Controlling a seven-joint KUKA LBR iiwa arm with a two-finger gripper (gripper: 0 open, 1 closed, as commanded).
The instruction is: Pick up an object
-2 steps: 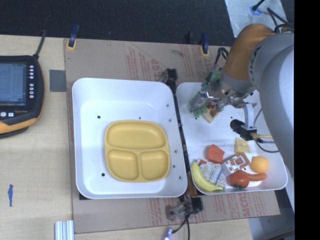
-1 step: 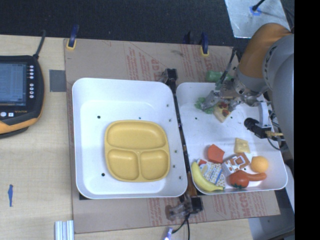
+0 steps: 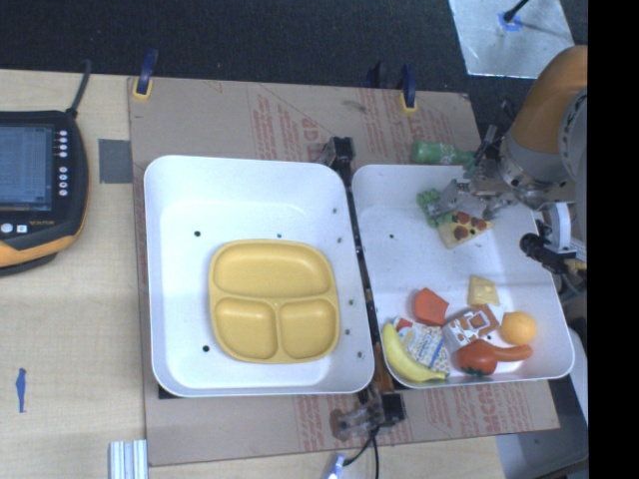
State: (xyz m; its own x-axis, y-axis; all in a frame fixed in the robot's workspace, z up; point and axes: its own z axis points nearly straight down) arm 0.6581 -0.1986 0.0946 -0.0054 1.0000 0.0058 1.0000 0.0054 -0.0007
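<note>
White bins sit side by side on brown cardboard (image 3: 300,118): the left bin (image 3: 170,267) carries a yellow tray (image 3: 273,300) at its middle, and the right bin (image 3: 389,257) holds the smaller pieces. Grey arm (image 3: 544,118) reaches over the right bin's far right corner, its gripper (image 3: 477,190) low over a green piece (image 3: 432,203) and a pizza slice (image 3: 462,231); whether the jaws are spread I cannot tell. Along the near edge lie a banana (image 3: 404,359), a red block (image 3: 431,306), a tomato (image 3: 477,357) and an orange (image 3: 518,326). A black pendant (image 3: 35,188) rests at the bench's left edge.
</note>
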